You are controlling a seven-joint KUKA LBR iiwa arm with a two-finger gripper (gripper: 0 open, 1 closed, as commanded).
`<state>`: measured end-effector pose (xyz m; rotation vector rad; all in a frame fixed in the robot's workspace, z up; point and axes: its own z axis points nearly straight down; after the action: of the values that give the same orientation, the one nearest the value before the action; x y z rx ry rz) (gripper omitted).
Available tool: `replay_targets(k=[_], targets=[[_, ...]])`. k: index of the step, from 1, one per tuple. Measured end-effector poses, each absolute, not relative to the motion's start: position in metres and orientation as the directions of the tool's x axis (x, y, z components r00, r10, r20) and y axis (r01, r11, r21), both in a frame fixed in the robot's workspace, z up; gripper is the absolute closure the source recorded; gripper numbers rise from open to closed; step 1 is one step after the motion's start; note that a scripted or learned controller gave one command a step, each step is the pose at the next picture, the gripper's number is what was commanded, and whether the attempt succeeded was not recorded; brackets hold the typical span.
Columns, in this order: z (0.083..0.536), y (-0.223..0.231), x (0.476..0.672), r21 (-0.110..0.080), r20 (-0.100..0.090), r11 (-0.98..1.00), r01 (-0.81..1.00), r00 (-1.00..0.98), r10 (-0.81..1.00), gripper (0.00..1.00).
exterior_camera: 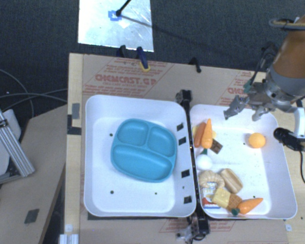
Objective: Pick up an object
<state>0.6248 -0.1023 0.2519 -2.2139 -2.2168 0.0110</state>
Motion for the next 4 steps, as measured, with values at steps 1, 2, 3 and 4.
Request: replay_targets(k=[1, 2, 3, 4], targets=[[0.26, -0.102, 0.627, 0.002, 0.0, 0.003, 1.0, -0.003, 1.0, 0.0], [0.218, -0.097, 0.629, 0.001, -0.001, 0.004, 1.0, -0.004, 1.0, 0.0], [0.173, -0.097, 0.637, -0.001, 0.0, 0.003, 1.0, -0.003, 1.0, 0.0], [0.132, -0.094, 0.637, -0.001, 0.0, 0.003, 1.0, -0.003, 1.0, 0.0]])
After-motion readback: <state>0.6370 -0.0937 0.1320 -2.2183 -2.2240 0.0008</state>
